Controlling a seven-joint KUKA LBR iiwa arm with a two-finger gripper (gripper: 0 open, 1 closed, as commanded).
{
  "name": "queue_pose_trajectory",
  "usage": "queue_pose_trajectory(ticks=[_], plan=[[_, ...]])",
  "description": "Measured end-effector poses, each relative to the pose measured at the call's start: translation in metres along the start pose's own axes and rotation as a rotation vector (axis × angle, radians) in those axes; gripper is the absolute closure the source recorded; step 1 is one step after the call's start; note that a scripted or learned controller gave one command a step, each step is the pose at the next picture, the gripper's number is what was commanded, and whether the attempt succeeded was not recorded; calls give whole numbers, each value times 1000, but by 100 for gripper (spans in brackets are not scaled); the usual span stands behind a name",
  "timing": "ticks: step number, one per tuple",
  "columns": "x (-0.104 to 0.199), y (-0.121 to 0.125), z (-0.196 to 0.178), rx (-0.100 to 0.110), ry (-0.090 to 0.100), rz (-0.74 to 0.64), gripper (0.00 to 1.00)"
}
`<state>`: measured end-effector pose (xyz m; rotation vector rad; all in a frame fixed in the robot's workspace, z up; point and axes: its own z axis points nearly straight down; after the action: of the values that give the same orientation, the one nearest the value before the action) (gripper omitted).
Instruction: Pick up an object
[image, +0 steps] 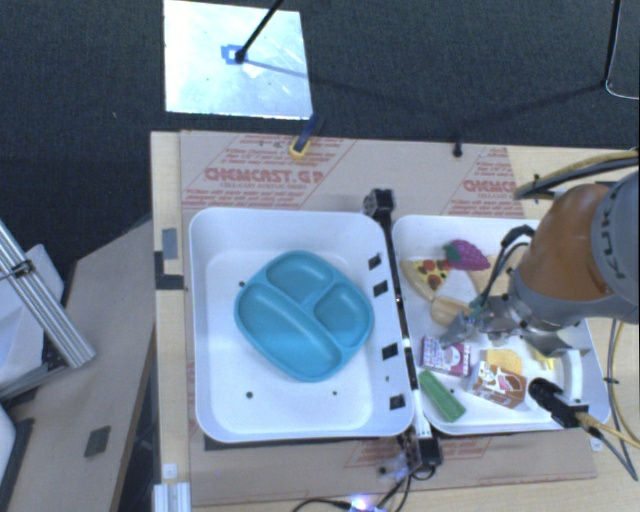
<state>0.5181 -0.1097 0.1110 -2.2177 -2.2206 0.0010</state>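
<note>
My gripper (470, 322) hangs low over the middle of the right bin (420, 232), reaching in from the right under the orange wrist band. Just below it lies a pink carton (445, 356). A tan piece (448, 307) sits at its left. A pizza slice (427, 272) and purple grapes (466, 254) lie toward the bin's far side. A green piece (441, 395), a brown and red carton (498, 381) and a yellow slice (506, 360) lie at the near side. The arm hides the bin's right part.
The left bin (215, 260) holds a blue divided plate (303, 314). A black divider with clips (392, 300) runs between the bins. A shiny metal sheet (238, 58) lies on the floor beyond the bench. Cables trail at the near right corner.
</note>
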Motion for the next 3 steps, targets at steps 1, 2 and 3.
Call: queue_pose_trajectory(ticks=[1,2,3], plan=[[1,3,24,-5,2,0,0],[0,6,11,-16,0,0,100],[-10,9,-45,-10,-4,-1,100]])
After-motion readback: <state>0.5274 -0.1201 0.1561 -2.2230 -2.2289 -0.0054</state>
